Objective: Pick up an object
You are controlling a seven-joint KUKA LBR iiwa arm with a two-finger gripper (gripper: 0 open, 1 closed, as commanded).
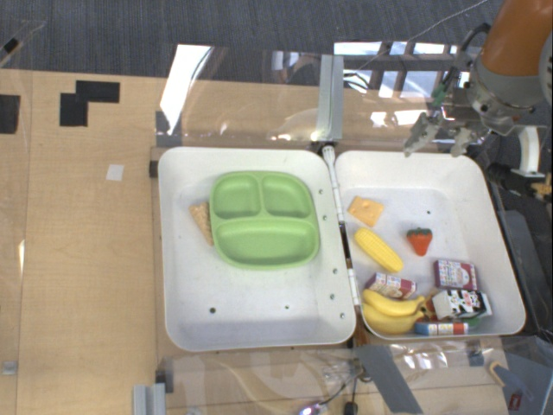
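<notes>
My gripper hangs above the far rim of the right bin, its two fingers spread open with nothing between them. Below it in that bin lie an orange cheese cracker, a corn cob, a strawberry, a banana, a small maroon carton, a black-and-white carton, a wrapped snack and a marker.
The left bin holds a green divided plate with a tan cracker at its left side. A metal divider stands behind the two bins. The arm's orange band is at the top right.
</notes>
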